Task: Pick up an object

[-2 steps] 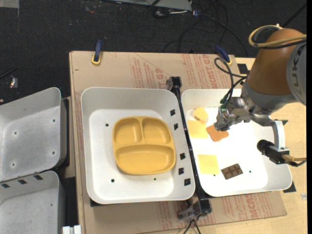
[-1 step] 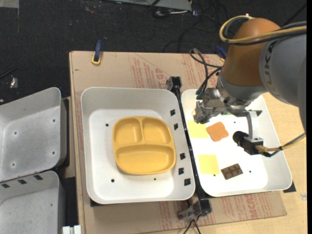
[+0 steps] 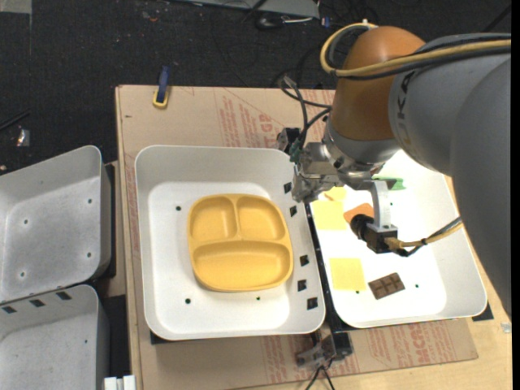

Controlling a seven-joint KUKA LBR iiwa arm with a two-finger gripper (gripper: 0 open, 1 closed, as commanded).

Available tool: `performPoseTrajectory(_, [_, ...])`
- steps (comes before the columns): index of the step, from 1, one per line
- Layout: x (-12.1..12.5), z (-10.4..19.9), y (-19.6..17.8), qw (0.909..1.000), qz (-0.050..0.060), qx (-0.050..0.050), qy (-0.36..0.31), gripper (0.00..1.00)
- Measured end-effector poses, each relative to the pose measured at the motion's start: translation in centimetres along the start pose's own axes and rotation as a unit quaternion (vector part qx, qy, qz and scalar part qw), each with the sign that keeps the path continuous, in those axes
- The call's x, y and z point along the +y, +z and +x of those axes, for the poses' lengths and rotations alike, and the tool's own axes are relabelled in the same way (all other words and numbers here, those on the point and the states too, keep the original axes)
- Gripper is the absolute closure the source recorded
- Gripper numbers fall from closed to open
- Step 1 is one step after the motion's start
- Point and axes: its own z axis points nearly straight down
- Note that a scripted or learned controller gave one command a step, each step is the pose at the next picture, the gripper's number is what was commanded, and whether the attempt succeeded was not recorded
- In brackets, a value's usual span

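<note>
Two shallow white bins sit side by side on a cardboard-covered tabletop (image 3: 211, 120). The left-hand bin (image 3: 154, 242) holds one thing, a yellow plate (image 3: 240, 242). It is smooth, rounded at the corners and moulded into three compartments, two small ones above and one long one below, and it lies flat in the middle of the bin floor.

The right-hand bin (image 3: 455, 291) holds five loose things:
- two flat yellow squares, a paler square (image 3: 327, 214) near the bin's left wall and a brighter square (image 3: 348, 273) below it
- one small orange piece (image 3: 358, 213) just right of the paler square, partly hidden
- one brown block (image 3: 386, 285) scored into segments like a chocolate bar, in the lower middle of the bin
- one small green piece (image 3: 393, 184) toward the upper part, half covered by the arm (image 3: 439, 112)

One blue and yellow clip (image 3: 162, 88) rests on the cardboard at the upper left of the frame.

The tool (image 3: 311, 179) hangs over the upper stretch of the divide between the two bins, just above the paler square. From this angle the wrist hides its tip, so I cannot tell whether it is wide or narrow, or whether it touches anything.
</note>
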Motion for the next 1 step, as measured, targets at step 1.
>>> performPoseTrajectory(1, [2.32, 3.99, -0.18, 1.0, -0.001, 0.0, 0.0, 1.0])
